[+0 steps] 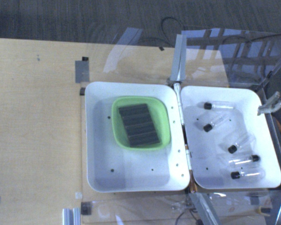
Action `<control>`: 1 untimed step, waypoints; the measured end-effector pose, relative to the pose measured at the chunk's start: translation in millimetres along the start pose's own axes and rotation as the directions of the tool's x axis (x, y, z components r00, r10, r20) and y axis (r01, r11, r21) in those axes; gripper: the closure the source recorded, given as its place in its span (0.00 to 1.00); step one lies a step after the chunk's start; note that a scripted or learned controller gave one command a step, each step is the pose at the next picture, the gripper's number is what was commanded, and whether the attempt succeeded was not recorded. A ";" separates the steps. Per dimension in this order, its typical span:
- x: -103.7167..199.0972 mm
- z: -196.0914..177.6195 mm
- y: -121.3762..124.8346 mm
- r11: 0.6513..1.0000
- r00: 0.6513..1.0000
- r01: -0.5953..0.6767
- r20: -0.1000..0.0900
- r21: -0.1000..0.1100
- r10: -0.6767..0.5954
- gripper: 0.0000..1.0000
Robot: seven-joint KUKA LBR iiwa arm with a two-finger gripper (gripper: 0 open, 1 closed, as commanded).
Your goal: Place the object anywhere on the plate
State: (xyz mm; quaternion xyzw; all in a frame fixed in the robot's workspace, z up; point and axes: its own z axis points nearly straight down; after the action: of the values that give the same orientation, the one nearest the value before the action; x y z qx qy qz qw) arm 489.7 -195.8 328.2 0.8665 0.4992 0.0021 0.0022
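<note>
the green plate point(165, 121) in the left bin point(96, 172) bears only a dark ridged block point(139, 124), five clear black-capped vials point(243, 173) lie in the right bin point(196, 177), so picking is ahead; i cannot tell the tool's state.

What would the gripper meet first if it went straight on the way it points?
Likely the right bin at its rim, just left of the gripper. If it clears that, the bin floor near the clear black-capped vials. Its height is unclear from this view.
</note>
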 end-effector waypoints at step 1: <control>-1.1 17.6 -0.4 1.000 1.000 -0.002 0.001 0.000 0.002 0.00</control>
State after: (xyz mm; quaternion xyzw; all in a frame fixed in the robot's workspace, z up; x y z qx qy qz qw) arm 488.9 -196.6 310.6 0.8669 0.4984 0.0017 0.0023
